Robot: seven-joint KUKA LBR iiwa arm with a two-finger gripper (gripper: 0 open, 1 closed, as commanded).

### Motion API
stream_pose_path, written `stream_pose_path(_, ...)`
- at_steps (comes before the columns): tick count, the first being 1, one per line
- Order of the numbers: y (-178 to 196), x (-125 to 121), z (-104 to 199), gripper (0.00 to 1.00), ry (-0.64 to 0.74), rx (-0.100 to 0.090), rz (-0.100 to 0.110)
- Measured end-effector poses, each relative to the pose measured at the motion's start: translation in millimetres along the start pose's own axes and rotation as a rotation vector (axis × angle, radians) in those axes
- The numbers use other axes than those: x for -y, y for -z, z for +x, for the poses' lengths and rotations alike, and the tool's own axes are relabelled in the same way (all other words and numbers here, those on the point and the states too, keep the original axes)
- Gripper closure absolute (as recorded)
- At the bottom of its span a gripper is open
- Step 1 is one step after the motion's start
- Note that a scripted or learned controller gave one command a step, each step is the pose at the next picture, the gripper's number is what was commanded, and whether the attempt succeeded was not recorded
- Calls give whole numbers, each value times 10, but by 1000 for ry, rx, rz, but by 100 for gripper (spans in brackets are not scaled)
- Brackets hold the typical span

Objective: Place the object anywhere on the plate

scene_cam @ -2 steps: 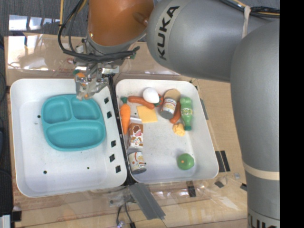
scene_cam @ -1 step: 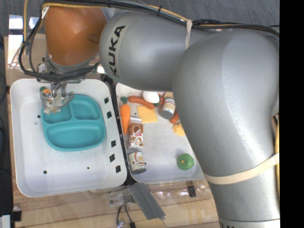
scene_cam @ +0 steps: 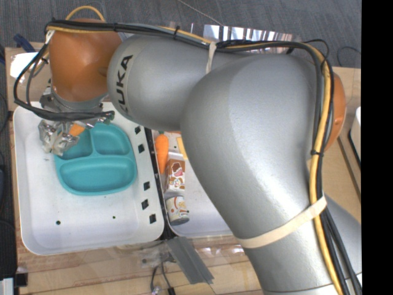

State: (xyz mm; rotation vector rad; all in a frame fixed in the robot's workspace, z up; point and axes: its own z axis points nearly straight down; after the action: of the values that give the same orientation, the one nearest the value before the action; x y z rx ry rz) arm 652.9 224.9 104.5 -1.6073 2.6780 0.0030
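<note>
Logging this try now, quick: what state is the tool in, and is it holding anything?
Tool: at the upper left rim of the teal plate, a small orange object beside it; open or closed, and whether it holds anything, cannot be told.

One cam, fixed above the bench (scene_cam: 92, 266), looking down at a slant on both white bins: left bin (scene_cam: 37, 226) fully in frame, right bin (scene_cam: 196, 223) mostly hidden. Fairly close in; the arm (scene_cam: 245, 146) enters from the right and blocks much of the frame's right half. Dark carpet floor (scene_cam: 123, 2) along the far edge, bench's wooden front edge nearest.
</note>
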Motion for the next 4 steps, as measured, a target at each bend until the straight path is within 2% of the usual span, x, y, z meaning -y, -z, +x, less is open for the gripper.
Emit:
stream_pose_path(1, 6, 97, 42, 100, -117, 4, 2)
stream_pose_path(2, 4, 122, 56, 100, -345, 2, 3)
stream_pose_path(4, -7, 100, -6, 100, -678, 5, 7)
